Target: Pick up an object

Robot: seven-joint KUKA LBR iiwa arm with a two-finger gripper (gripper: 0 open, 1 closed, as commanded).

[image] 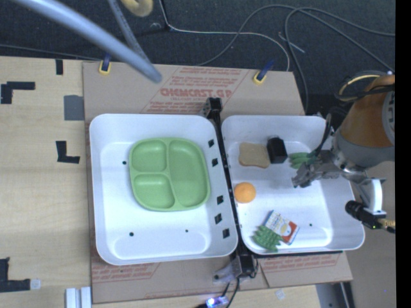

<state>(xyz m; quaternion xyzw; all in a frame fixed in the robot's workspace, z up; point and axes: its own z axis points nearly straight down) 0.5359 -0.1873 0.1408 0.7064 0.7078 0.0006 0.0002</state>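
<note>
In the right bin (334, 236) lie a tan bread slice (254, 154), a small black block (277, 149), an orange ball (244, 192), a red, white and blue packet (282, 226) and a green leafy toy (264, 238). A second green piece (298, 160) lies beside the black block, right at the tip of my gripper (304, 174). The gripper hangs low over the middle right of this bin, reaching in from the right. Whether it touches the green piece I cannot tell.
The left bin (109, 223) holds a green divided plate (170, 174). A black divider (221, 172) runs between the bins. The grey and orange arm (367, 127) covers the right bin's right wall. Cables (270, 24) trail behind the bench.
</note>
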